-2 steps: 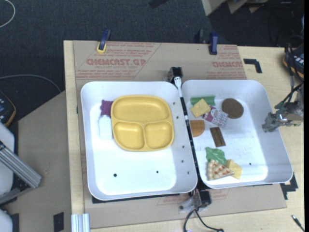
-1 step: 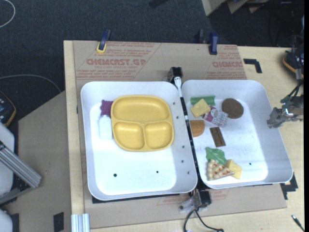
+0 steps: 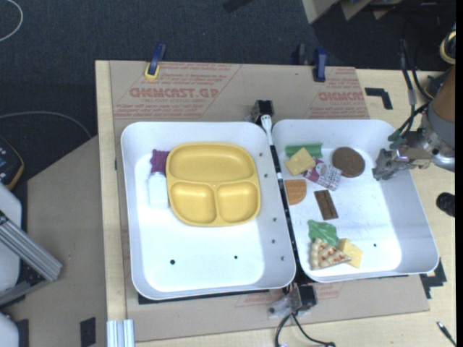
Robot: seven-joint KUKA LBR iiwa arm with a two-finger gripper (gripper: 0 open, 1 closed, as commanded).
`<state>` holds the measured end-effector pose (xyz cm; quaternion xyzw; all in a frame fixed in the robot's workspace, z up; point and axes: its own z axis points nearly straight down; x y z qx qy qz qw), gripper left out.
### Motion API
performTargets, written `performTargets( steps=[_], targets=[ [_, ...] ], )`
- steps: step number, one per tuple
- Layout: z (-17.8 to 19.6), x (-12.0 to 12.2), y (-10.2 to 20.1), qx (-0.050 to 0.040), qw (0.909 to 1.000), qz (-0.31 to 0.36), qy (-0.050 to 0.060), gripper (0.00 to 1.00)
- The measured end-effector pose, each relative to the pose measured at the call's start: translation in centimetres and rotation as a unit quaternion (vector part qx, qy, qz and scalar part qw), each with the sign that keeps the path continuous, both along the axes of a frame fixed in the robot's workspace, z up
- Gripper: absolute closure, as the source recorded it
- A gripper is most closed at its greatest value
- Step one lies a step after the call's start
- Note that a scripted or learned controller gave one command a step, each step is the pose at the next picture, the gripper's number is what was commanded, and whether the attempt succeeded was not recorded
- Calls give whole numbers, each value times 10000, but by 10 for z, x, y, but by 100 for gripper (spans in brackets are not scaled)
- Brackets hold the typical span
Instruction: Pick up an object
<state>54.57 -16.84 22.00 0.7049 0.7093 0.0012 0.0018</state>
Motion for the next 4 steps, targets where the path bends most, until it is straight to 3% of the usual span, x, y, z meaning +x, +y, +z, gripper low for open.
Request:
performTargets(
  steps=[2, 3, 4],
  targets=[
    [-13, 41, 97, 8, 10000, 1, -1, 100],
    [0, 64, 143, 4, 10000, -8, -4, 100],
    [9, 71, 193, 12, 10000, 0, -3, 100]
  ],
)
